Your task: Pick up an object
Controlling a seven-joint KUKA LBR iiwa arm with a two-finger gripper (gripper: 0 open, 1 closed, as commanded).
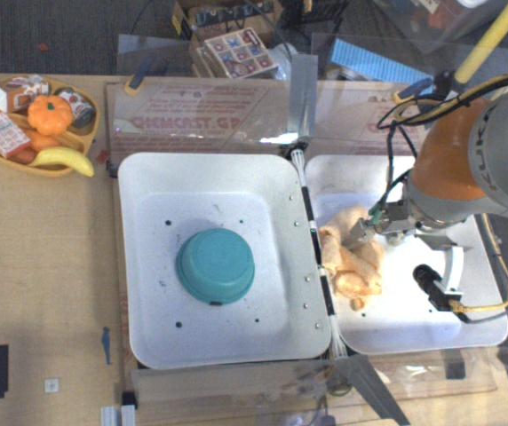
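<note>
Two white bins: left bin (147,185) holds a teal bowl (217,265). Gripper (369,227), state unclear, touches tan soft object (353,260) in right bin (480,327).

Lighting bright and even from overhead, but the right bin (494,327) floor is blown out to near-pure white, washing the edges of the pale lump (352,260) lying there. Left bin (147,185) is softer, with only a thin shadow under the teal bowl (216,265). Frame is soft overall and low-res; clear sheeting along the top shows hazy glare streaks.
</note>
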